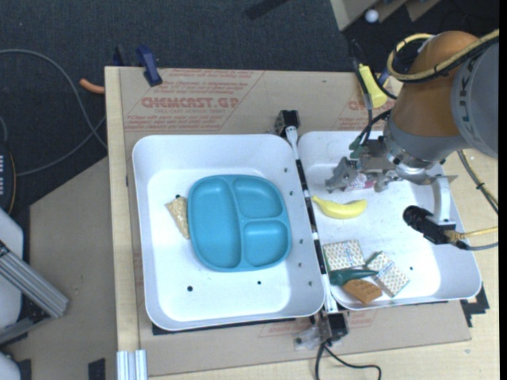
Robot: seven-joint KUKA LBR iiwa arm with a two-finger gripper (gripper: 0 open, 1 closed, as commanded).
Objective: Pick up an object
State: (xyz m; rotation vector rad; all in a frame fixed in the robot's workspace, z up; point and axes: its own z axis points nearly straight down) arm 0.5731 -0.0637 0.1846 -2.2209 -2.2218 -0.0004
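My gripper (354, 178) hangs over the far left part of the right bin (451, 279), its grey fingers pointing down at a small pink-and-white object (365, 184) just beneath them. A yellow banana (341, 207) lies just in front of the gripper on the bin floor, apart from the fingers. Near the bin's front edge sit two patterned packets (344, 254) (391, 273), a green item (351, 275) and a brown piece (364, 292). I see nothing clearly held between the fingers.
The left bin (158, 165) holds a blue divided plate (239, 221) with a tan sandwich wedge (179, 214) at its left side. A black cylindrical part (424, 223) of the arm juts over the right bin. Cables run along the right.
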